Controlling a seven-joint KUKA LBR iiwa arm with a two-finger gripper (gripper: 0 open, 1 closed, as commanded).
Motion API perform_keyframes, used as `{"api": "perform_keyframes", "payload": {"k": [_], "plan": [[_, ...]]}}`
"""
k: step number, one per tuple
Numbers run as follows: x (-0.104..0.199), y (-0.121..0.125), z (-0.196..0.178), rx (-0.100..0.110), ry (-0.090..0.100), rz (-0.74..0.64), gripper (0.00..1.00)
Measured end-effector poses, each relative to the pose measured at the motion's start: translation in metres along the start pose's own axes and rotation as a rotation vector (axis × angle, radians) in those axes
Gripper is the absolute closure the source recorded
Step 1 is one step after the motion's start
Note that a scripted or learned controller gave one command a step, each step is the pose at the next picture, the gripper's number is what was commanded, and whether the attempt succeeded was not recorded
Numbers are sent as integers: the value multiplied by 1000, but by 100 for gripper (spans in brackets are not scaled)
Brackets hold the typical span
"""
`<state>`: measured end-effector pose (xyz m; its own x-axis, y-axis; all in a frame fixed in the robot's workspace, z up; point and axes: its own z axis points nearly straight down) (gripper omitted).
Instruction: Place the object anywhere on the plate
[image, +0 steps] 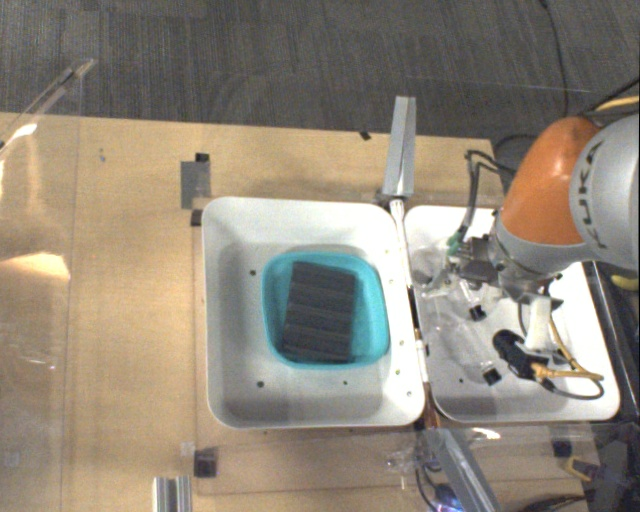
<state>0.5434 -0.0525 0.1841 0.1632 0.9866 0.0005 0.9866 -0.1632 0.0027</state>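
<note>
Arm shell: smooth light grey casing, rounded
Band: glossy orange, bulbous, at three o'clock in the camera view
Lettering: dark "KUKA" letters on the grey shell
Cables: thin black leads looping by the wrist
Wrist fittings: dark metal and clear plastic parts
Lower cable: yellow-orange, curved

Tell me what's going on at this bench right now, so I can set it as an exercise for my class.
A grey and orange robot arm reaches in from the right and hangs over the right bin. In the left bin sits a blue plate with a dark ribbed block lying flat on it, so the object looks already placed. The arm is well away from the plate.
</note>
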Motion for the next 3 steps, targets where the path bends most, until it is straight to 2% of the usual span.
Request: {"api": "perform_keyframes", "payload": {"k": [1, 2, 3], "plan": [[1, 2, -11, -5, 1, -5, 100], [51, -63, -106, -6, 2, -104, 100], [51, -63, -106, -6, 1, -105, 0]]}}
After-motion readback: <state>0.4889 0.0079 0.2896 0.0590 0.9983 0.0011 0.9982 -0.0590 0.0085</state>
